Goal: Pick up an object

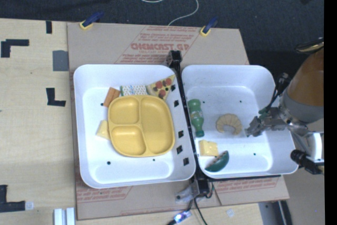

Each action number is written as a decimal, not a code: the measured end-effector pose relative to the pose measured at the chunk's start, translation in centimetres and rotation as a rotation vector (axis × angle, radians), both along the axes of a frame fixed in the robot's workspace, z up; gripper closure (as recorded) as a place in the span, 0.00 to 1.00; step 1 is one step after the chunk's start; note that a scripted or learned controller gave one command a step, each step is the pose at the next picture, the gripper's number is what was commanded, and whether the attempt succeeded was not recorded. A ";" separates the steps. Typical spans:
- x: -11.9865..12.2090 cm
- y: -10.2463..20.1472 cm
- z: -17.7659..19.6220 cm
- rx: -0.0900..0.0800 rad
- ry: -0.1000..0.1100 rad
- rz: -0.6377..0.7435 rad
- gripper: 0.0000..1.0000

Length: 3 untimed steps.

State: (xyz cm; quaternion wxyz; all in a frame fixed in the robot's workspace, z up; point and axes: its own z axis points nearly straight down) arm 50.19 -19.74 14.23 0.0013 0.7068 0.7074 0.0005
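Just left of the claw (255, 129), on the floor of the right-hand white bin (263, 77), lies a croissant (229, 124): a pale tan, curled crescent with its hollow turned downward in the view, lying flat and apart from everything else. It sits near the claw's tip without touching it. Whether the claw is open or closed cannot be told, since its dark tip is small and blurred against the bin wall. Nothing is seen held in it.

Farther left of the claw, against the divider between the bins, a green bottle (196, 117) lies lengthwise with a paler cap end. Below it is a yellow cheese wedge (208, 148), and just beside that a dark teal curved piece (218, 161) (what it is cannot be made out).

Well to the left of the claw, the left-hand white bin (84, 113) holds a yellow divided plate (141, 125) with three compartments. Small items are tucked around its upper edge: an orange strip (111, 96) and a pizza slice (162, 86). Both bins rest on a cardboard sheet (158, 45) on the tabletop (31, 129).
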 end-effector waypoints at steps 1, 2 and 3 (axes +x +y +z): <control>-0.6 0.4 4.5 0.001 0.001 0.001 1.00; -0.5 0.5 8.4 0.000 0.000 0.001 1.00; 2.6 5.1 9.3 0.003 0.002 0.006 1.00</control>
